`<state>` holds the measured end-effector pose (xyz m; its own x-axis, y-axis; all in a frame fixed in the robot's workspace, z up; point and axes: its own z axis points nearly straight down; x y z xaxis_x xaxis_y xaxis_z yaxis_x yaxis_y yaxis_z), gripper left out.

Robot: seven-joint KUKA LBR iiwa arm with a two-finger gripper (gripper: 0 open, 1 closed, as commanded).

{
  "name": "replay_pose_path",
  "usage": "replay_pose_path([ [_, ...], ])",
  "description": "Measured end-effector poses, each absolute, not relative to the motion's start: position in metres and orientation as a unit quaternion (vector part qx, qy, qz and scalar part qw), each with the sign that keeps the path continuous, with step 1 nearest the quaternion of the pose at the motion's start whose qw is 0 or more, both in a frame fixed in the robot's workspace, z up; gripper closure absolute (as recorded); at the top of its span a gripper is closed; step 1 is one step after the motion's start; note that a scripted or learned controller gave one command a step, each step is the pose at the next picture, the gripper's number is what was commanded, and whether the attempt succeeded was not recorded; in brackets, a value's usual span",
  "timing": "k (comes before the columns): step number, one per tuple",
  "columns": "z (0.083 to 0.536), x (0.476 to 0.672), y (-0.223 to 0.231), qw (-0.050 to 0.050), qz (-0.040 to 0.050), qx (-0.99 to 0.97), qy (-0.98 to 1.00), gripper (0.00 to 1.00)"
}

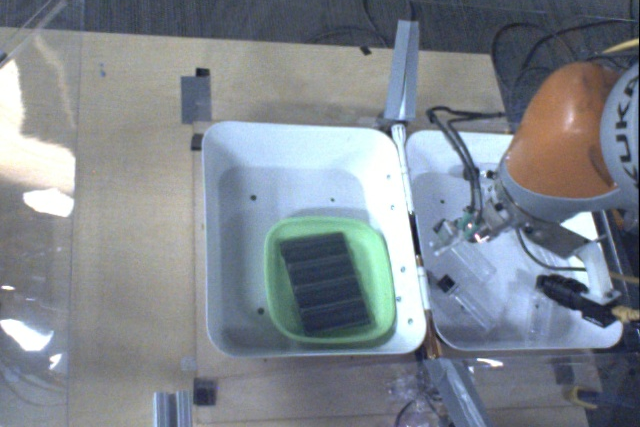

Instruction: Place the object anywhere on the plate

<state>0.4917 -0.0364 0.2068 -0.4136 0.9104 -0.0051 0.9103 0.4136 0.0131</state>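
Wooden bench holds two white bins: the dark ribbed block (320,285) lies on the green plate (272,265) at 5 o'clock in the left bin (240,195), while my gripper (470,230), open or closed I cannot tell, hangs at 9 o'clock in the right bin (440,165), so a low sweep toward 9 o'clock could strike the shared wall or push the block off.

Glossy green plastic plate (376,260) holds a dark, ribbed, seemingly matt object (323,283).
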Motion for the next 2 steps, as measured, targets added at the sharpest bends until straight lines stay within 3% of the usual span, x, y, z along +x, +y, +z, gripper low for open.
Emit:
replay_pose_path([
  [1, 0.185, 0.4886, 0.002, 0.002, 0.0018, 0.433, 0.902, 1.0],
  [2, 0.185, 0.4886, 0.0017, 0.002, 0.0019, 0.433, 0.901, 0.0],
])
